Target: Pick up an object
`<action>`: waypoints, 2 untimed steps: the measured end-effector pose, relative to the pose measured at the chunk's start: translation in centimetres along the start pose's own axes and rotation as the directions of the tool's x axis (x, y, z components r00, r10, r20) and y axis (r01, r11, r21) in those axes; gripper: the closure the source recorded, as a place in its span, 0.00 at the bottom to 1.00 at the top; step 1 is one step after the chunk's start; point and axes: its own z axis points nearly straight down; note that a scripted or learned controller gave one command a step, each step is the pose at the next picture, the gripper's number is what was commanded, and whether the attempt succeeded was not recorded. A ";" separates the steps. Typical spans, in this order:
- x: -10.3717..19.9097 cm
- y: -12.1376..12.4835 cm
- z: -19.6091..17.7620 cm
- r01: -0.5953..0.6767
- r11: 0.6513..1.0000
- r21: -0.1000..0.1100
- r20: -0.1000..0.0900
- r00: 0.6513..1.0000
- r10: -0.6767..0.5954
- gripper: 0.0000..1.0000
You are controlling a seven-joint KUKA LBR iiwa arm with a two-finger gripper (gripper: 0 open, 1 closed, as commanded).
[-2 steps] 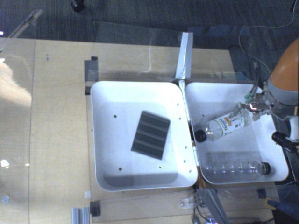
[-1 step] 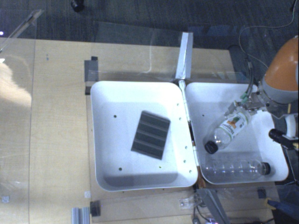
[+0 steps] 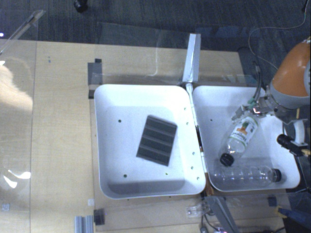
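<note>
Two shallow white bins sit side by side on the pale wooden table [image 3: 53, 144], meeting along a thin seam near the middle of the view. The left bin [image 3: 109, 178] holds a single thing: a flat dark grey ribbed pad [image 3: 156, 140], rectangular, lying tilted on the bin floor a little right of the bin's centre and apart from all four walls. The right bin [image 3: 209, 110] holds two clear plastic bottles. The labelled bottle [image 3: 238, 139], with a white, green and orange label and a black cap, lies at a slant in the middle of that bin, its cap pointing toward the near left and its base toward the far right. The second clear bottle [image 3: 245, 175] lies on its side along the near wall, its black cap at the right end; the cap of the labelled bottle rests just above its left portion. The grey arm, with its orange band [image 3: 291, 76], reaches in from the right over the far right part of the right bin. The jaws [image 3: 250, 109] are low at the far end of the labelled bottle, right at its base, but whether they are spread, closed or clamped on the bottle cannot be told from this angle.
</note>
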 end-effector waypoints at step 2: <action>-0.2 0.1 0.3 0.180 0.984 -0.007 0.003 0.984 -0.180 0.00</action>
